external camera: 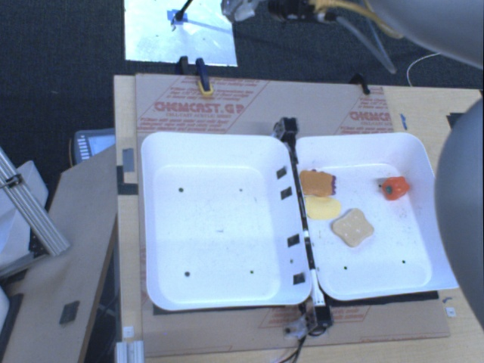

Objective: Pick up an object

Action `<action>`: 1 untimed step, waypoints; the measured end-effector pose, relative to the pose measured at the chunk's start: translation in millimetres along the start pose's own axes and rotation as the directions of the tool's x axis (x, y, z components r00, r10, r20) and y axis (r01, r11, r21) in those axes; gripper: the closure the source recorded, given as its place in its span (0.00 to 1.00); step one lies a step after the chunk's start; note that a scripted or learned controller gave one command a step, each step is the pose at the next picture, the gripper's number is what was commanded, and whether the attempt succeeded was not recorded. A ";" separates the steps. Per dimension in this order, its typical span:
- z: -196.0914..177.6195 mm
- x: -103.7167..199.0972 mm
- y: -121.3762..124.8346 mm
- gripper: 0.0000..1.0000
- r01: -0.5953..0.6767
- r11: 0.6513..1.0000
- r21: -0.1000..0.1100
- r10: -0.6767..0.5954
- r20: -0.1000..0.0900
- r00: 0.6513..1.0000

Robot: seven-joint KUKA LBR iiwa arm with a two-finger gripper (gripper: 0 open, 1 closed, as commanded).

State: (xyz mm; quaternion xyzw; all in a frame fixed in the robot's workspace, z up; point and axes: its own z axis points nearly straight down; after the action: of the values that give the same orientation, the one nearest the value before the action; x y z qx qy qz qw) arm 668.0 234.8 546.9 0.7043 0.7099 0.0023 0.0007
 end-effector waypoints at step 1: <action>225.3 -70.2 -2.4 1.00 -0.012 1.000 0.018 0.012 0.007 1.000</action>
State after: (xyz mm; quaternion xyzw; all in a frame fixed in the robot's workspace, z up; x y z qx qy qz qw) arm 667.2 165.0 321.4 0.7085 0.7056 -0.0067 -0.0034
